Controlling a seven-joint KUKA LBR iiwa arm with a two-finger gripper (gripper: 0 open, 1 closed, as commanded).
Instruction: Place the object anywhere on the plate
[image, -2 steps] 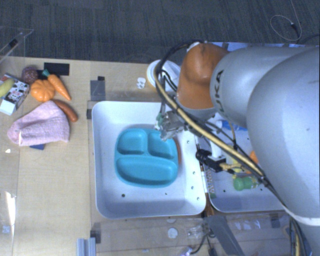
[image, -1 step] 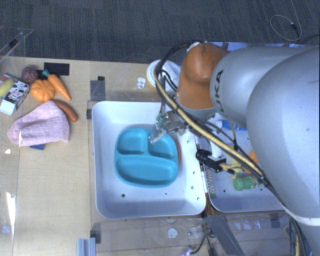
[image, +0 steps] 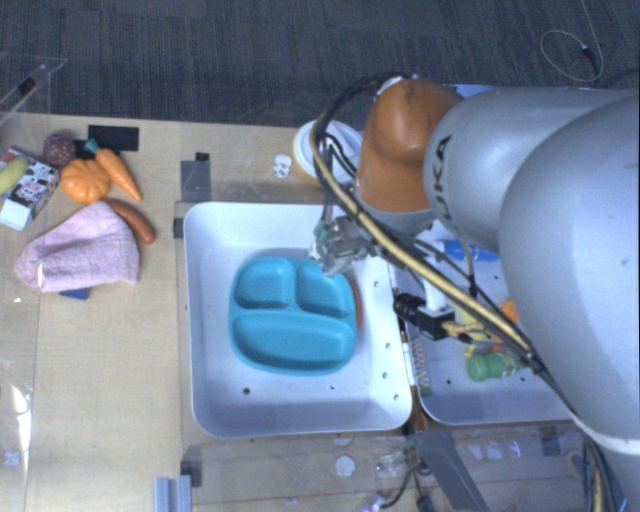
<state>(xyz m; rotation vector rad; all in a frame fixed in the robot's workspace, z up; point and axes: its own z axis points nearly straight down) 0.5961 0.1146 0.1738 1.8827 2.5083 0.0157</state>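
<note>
White bin (image: 210, 300); hand (image: 330, 252) over blue plate (image: 292, 315) edge, opening unreadable.

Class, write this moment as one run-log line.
tool: over blue plate's upper right corner | plate: in left bin | green object: in right bin

The gripper (image: 328, 250) is seen above the upper right corner of a blue divided plate (image: 293, 315), which is set in the left white bin (image: 205, 300). Right of the gripper, a green object (image: 484, 367) is seen in the right bin (image: 500, 405).
</note>
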